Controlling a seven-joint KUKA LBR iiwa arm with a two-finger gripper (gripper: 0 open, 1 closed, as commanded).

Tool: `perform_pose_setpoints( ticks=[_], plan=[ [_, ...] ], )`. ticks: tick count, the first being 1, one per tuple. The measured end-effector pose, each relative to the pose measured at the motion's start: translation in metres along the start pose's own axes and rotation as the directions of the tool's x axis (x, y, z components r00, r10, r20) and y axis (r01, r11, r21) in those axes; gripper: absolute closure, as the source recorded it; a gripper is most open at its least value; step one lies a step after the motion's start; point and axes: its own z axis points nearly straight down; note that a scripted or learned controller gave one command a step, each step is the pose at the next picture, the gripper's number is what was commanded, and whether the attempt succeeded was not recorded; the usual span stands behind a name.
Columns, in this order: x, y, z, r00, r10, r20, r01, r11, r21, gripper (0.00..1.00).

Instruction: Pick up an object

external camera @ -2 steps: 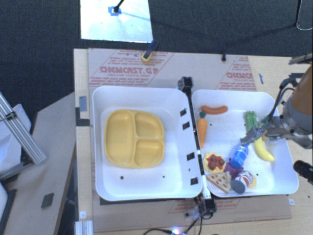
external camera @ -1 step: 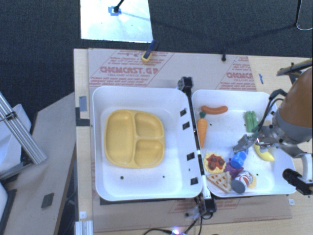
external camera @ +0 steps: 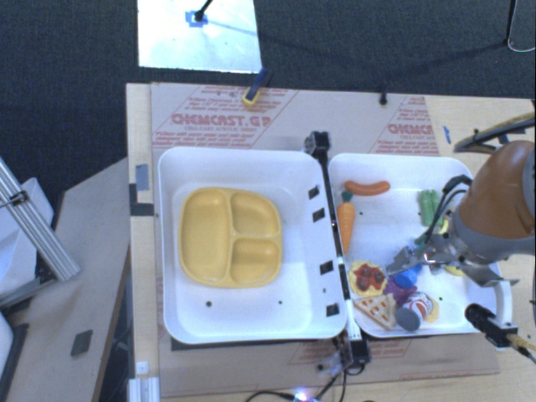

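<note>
We record the jaws (external camera: 408,258) low over the toy food pile (external camera: 392,291) at six o'clock in the right bin (external camera: 377,167), their state beyond our telling, nothing visibly lifted, so the pick remains, in our judgement, outstanding.

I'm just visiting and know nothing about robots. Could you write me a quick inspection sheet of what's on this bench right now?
Surface: bench bears two white bins side by side, left bin and right bin.
Job's things: in the right bin, a sausage, carrot, green vegetable, pizza slice, waffle and purple piece.
Clutter: yellow divided tray in the left bin.
Hand: hand low over the toy pile; whether it grips anything is unclear.
Cables: black cable across the dark floor.
Surroundings: pale sheet on the floor, metal frame at left.
</note>
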Motion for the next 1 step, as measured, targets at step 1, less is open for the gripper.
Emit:
perform_pose_setpoints(
  ticks=[1],
  plan=[
    [-0.0041,0.0025,0.0319,1.000,0.005,0.009,-0.005,1.000,-0.014,0.00]
  ],
)
